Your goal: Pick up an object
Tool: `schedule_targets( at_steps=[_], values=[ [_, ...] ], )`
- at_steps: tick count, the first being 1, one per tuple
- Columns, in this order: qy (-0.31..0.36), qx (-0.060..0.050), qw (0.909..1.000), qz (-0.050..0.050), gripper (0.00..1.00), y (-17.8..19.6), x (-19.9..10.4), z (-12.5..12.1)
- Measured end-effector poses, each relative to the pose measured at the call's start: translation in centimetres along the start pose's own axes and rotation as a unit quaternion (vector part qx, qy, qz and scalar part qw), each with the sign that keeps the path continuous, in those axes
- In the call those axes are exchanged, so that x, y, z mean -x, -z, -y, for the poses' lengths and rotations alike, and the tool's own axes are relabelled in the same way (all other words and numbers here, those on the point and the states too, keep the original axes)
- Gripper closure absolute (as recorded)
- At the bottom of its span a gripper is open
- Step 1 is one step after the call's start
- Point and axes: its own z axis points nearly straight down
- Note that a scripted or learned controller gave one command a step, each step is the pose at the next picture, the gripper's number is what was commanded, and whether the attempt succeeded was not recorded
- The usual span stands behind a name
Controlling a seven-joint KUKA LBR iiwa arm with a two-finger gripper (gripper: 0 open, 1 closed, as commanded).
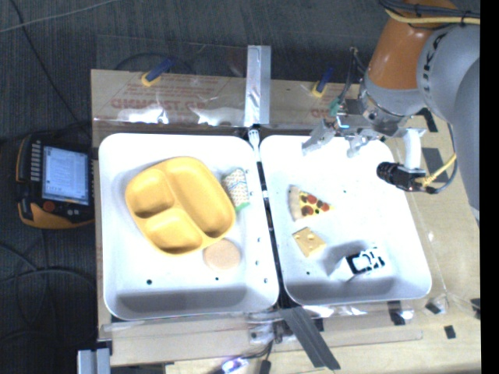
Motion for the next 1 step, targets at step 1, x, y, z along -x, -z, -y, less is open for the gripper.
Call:
schedule_targets(
  at_steps=[1],
  values=[
    [-0.012,0.001,0.9999,0.0,0.0,-12.89,1.11,2.3]
  ],
)
